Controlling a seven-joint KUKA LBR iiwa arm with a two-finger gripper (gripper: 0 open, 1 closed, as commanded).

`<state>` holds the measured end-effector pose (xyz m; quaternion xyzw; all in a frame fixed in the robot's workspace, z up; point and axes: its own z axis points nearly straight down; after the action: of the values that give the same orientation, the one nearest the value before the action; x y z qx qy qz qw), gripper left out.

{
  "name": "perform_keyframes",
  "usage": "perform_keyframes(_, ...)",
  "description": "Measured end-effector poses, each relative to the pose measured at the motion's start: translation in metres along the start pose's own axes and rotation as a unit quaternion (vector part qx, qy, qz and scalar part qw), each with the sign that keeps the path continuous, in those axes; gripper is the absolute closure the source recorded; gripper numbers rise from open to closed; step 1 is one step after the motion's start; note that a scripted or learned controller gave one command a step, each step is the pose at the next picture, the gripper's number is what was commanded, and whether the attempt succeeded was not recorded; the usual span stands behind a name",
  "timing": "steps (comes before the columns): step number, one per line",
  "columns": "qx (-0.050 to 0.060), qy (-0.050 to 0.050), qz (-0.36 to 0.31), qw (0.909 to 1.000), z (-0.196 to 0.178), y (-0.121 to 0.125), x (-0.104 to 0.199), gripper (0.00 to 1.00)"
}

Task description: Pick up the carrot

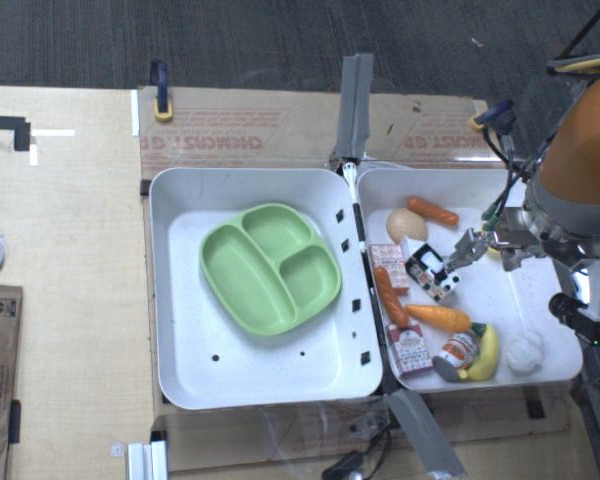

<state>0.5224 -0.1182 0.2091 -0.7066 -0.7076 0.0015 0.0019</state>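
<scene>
The carrot point(438, 316), orange with a green stub at its right end, lies flat in the middle of the right bin point(555, 308). A smaller orange carrot-like piece point(432, 210) lies near the bin's far wall. My gripper point(471, 247) reaches in from the right and hovers over the bin, up and to the right of the carrot and apart from it. Its tip is beside a small black and white object point(429, 270). Nothing shows in its grasp.
Around the carrot lie a reddish sausage point(388, 294), two red and white packets point(408, 348), a small bottle point(457, 351), a banana point(487, 354), a white ball point(525, 351) and a beige round piece point(407, 225). The left bin point(170, 298) holds a green divided plate point(270, 268).
</scene>
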Motion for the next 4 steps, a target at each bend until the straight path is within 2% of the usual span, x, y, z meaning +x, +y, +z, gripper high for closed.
perform_keyframes(1, 0.000, 0.000, 0.110, 0.9940, 0.112, -0.013, -0.002, 0.00)
perform_keyframes(2, 0.000, 0.000, 0.056, 0.9984, 0.097, -0.035, -0.007, 0.00)
perform_keyframes(3, -0.008, -0.003, -0.104, 0.9945, 0.114, -0.040, 0.020, 0.00)
perform_keyframes(4, -0.007, -0.001, -0.103, 0.9946, 0.105, -0.040, 0.021, 1.00)
